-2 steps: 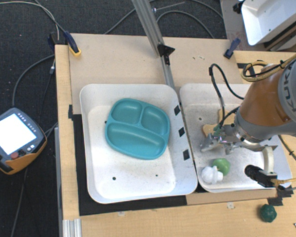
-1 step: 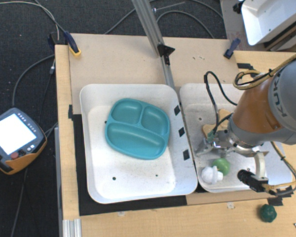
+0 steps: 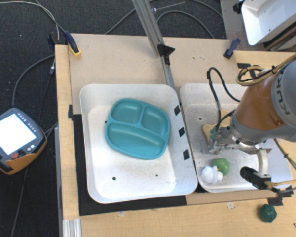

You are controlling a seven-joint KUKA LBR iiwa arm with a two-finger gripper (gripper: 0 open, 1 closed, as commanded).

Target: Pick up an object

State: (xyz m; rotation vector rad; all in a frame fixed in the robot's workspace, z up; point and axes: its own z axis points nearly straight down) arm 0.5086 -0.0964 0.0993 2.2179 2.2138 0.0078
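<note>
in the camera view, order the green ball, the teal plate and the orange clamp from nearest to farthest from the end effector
1. Green ball: right bin, just below the end effector.
2. Teal plate: left bin, across the divide.
3. Orange clamp: bench's far left corner.

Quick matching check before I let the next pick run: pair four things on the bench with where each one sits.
Things:
1. teal divided plate
2. green object
3. dark green ball
4. blue clamp

Places:
A. on the bench, outside the bins
B. left bin
C. bench's far left corner
D. right bin, beside a white object

Pairs: 1-B, 2-D, 3-A, 4-C
</note>
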